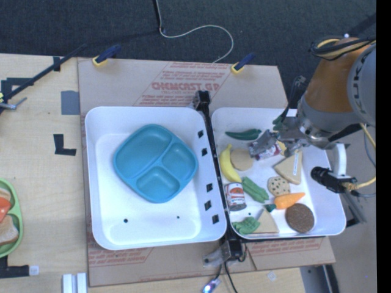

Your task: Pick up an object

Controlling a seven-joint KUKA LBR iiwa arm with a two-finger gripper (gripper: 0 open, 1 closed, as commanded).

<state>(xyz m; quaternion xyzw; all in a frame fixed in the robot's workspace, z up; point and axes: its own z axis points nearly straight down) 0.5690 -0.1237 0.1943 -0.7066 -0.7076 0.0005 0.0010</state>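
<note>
The gripper [267, 144] hung low over the right bin [333, 224], among the toy food — whether its claw was wide or pinched I could not tell. Just beside it lay a banana [228, 165], a green pepper [243, 134] and a cheese wedge [291, 169]. The left bin [110, 224] held 1 blue divided plate [156, 162].
</note>
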